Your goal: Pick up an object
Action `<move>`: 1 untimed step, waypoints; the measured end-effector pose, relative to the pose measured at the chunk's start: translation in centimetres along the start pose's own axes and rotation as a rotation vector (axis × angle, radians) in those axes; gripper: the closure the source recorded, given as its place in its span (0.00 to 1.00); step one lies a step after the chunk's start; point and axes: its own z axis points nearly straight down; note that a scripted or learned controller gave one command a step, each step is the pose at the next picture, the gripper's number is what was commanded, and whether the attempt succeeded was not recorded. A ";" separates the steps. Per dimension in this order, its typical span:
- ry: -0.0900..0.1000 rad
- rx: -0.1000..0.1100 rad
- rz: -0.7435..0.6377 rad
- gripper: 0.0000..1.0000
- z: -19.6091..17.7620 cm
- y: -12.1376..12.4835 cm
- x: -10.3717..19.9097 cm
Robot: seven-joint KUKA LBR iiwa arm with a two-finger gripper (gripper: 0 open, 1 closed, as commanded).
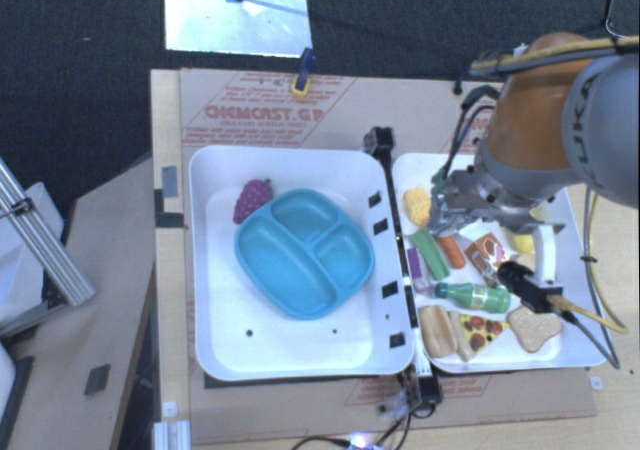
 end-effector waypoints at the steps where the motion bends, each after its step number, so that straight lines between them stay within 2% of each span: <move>1: 0.000 0.001 -0.003 1.00 1.7 0.5 0.6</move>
